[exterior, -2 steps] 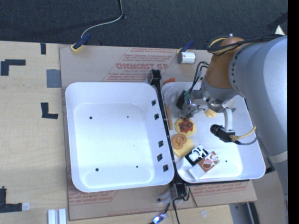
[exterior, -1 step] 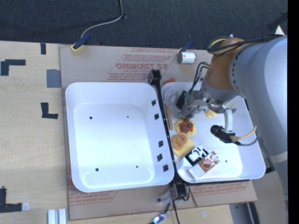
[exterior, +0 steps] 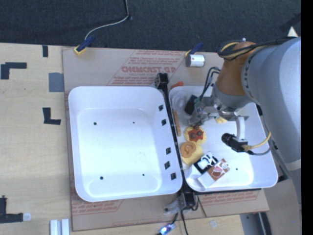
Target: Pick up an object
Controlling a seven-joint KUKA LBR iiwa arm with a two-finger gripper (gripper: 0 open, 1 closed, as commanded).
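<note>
Grey arm's gripper (exterior: 196, 115) low in right white bin (exterior: 254, 180), jaw state can't tell; red-yellow round toy (exterior: 195, 134) at its 6 o'clock — judge: center over it before closing.

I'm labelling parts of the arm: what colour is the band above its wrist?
Orange, the band sits between grey arm sections, seen in the camera view.

grey arm (exterior: 274, 97) down, claw (exterior: 197, 117) low
</note>
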